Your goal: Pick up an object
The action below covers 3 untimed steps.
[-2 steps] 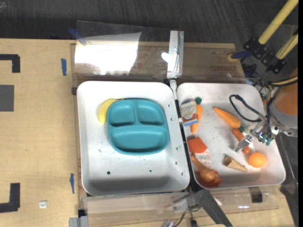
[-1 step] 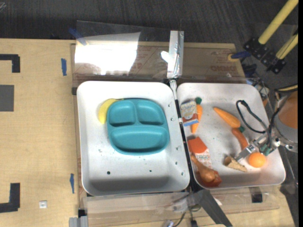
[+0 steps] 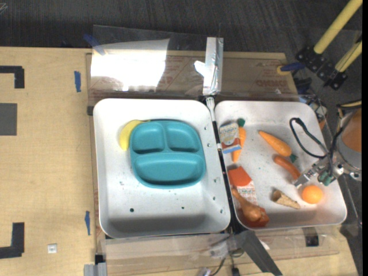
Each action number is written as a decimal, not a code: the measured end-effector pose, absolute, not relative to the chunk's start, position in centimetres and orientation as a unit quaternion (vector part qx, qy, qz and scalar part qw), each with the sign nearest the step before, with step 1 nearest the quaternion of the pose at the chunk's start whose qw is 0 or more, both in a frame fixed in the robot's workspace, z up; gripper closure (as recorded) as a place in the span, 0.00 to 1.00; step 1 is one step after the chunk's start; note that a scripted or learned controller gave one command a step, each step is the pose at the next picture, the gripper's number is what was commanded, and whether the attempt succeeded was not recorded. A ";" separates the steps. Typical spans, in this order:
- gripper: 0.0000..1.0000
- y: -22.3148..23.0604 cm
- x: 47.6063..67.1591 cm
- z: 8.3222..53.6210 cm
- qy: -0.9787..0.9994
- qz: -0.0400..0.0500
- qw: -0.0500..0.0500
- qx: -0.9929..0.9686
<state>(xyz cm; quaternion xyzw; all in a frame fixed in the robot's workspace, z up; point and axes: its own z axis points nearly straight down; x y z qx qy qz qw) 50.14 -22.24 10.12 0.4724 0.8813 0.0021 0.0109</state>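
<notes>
Orange ball (image 3: 312,194) low in right bin (image 3: 328,115), near its right wall, just beside gripper (image 3: 313,177). Gripper down at bin's right edge, arm entering from right; finger spread not discernible, nothing seen between the tips. Carrot (image 3: 275,143) lying mid-bin, smaller orange piece (image 3: 287,167) just below it. Cone-shaped brown item (image 3: 286,199) left of ball. Black cable loop (image 3: 306,137) near upper right of bin. Small carton (image 3: 229,134) and red-orange box (image 3: 241,178) along left wall. Left bin (image 3: 109,154) bearing teal divided tray (image 3: 168,153), yellow item (image 3: 126,133) showing at tray's left edge
</notes>
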 end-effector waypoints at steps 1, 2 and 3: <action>0.00 -22.2 50.1 10.1 0.881 0.002 0.010 0.473; 0.00 -22.1 49.8 8.9 0.883 0.002 0.004 0.469; 1.00 -22.3 50.2 10.1 0.884 0.001 0.011 0.468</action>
